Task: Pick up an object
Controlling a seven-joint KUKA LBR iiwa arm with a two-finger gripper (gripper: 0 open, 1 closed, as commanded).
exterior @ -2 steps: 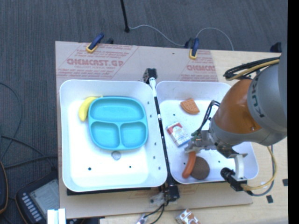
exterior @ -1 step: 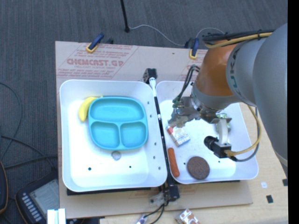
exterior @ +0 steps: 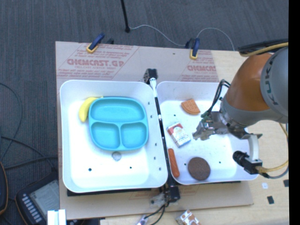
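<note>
The right bin (exterior: 218,156) holds a red and white box (exterior: 178,134), an orange wedge-shaped biscuit (exterior: 191,106), a brown round cookie (exterior: 199,168) and a reddish sausage (exterior: 173,162) lying along the bin's left wall. My gripper (exterior: 203,129) hangs over the middle of this bin, just right of the box and below the biscuit. It is apart from the cookie. The grey and orange arm reaches in from the right and covers the bin's right part.
The left bin (exterior: 75,165) carries a blue divided plate (exterior: 118,123), a yellow banana (exterior: 84,109) at the plate's left edge and a small grey object (exterior: 116,156) below the plate. Blue and yellow clamps sit at the board's far edge.
</note>
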